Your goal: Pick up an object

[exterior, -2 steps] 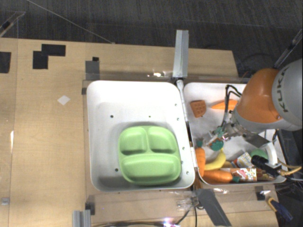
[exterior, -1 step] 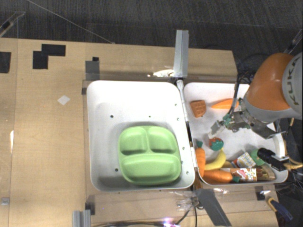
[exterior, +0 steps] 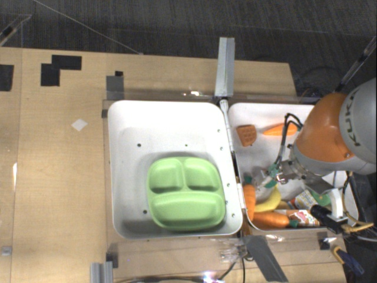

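Over the right bin [exterior: 259, 112]: gripper [exterior: 275, 177] low among clutter.
You see it above the banana [exterior: 268, 201] (finger state: cannot tell).

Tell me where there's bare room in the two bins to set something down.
Left bin: bare floor behind the green divided tray and along its left side. Right bin: crowded at the near end with carrots and a banana under the gripper.

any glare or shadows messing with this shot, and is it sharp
Camera view: small glare spots on the clear strip below the bins; a soft shadow lies along the green tray in the left bin; the arm shades and hides part of the right bin; the clutter around the tool looks soft.
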Controlling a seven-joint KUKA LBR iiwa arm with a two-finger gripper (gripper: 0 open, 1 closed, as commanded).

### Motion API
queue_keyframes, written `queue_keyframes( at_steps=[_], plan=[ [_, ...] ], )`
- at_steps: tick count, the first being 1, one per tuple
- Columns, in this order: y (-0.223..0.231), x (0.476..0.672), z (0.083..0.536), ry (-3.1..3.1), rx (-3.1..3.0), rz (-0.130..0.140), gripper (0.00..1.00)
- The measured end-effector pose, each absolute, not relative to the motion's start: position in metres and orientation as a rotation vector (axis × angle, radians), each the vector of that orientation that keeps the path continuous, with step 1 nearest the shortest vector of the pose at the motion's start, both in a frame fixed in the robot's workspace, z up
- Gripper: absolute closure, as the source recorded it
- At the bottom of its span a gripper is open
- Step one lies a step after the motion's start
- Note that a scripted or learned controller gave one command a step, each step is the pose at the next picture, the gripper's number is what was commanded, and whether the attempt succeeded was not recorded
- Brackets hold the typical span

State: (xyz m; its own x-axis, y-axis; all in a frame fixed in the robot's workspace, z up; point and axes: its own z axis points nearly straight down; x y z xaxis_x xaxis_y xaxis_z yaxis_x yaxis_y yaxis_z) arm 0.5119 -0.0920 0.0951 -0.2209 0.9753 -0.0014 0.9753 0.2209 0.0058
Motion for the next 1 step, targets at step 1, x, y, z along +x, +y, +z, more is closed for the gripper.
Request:
queue_keyframes(
  at_steps=[1],
  plan=[
    [-0.0911, 0.5145, 0.1071, 2.448, 1.954, 0.014, 1.0]
  ],
)
